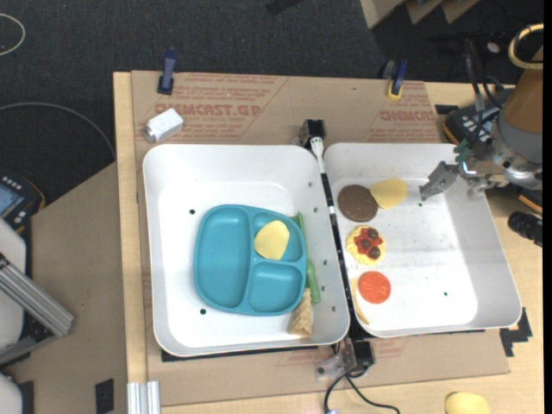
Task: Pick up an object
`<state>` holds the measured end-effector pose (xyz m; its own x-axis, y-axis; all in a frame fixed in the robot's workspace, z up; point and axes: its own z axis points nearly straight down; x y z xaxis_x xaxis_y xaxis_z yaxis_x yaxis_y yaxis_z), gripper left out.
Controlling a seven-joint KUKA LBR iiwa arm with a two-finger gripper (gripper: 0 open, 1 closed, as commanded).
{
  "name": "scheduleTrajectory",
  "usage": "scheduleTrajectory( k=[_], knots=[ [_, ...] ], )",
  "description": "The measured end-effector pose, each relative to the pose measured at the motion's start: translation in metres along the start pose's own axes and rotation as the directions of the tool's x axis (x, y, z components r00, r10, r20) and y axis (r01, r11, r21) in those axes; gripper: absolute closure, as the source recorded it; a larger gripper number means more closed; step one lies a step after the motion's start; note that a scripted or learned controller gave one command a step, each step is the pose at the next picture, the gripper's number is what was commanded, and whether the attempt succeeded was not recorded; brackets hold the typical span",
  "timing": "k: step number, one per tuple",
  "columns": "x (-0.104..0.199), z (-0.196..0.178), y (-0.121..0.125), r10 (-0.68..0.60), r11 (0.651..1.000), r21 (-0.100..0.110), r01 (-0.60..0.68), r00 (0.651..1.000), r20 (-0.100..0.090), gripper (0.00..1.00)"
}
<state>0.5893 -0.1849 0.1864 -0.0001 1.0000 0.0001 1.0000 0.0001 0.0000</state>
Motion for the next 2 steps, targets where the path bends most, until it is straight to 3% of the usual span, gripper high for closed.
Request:
scheduleTrajectory(
  k=[1,2],
  knots=[
    [-0.0052,-0.1921,-0.0529,0.000,1.000,-0.016,0.000,1.000,0.006,0.00],
    [-0.0043,-0.1934,-0.0512,-0.002,1.000,-0.006,0.002,1.000,0.004,1.00]
  ],
)
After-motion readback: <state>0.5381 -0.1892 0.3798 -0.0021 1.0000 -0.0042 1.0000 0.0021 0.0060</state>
